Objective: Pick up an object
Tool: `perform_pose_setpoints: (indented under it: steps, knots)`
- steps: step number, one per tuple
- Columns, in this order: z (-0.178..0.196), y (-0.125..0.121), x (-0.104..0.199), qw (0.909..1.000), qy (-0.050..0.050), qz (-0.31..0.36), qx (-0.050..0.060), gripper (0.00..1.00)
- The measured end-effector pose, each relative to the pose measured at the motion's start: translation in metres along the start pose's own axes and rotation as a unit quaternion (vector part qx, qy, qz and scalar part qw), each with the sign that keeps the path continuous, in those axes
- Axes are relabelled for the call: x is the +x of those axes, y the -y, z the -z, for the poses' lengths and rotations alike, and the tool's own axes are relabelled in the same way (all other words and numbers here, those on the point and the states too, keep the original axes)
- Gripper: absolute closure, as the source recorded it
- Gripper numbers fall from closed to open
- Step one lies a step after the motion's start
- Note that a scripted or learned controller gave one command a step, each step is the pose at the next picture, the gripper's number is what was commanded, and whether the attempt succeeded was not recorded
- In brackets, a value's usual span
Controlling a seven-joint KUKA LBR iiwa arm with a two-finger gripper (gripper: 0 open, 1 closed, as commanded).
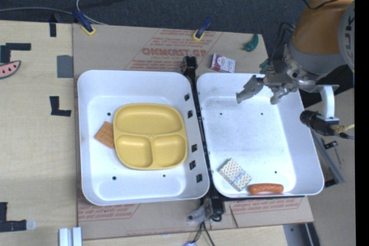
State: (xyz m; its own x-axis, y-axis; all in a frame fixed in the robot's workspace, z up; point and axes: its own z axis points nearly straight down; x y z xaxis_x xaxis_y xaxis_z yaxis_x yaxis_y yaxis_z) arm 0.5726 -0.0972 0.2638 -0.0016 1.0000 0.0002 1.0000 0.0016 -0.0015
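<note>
My gripper [260, 93] hangs over the back of the right bin [259, 129], its two fingers [248, 91] spread open with nothing between them. At the right bin's front lie a small checkered packet [234, 173] and an orange sausage-shaped toy [266, 188], both well in front of the gripper. In the left bin [95, 101] sits a yellow divided plate [150, 135], with a tan cracker-like piece [105, 135] tucked under its left edge.
A small red-and-white packet [222, 63] lies on the cardboard behind the bins, next to a black clamp [189, 64]. A green object [251, 42] rests at the back right. Yellow-blue clips [202, 30] hold the cardboard's rear edge. The arm's orange band [323, 8] looms right.
</note>
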Motion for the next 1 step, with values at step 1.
perform_pose_setpoints:
  steps: [1]
  knots:
    - [-0.1485, 0.0735, -0.0206, 1.0, -0.001, -0.001, 0.002, 0.0]
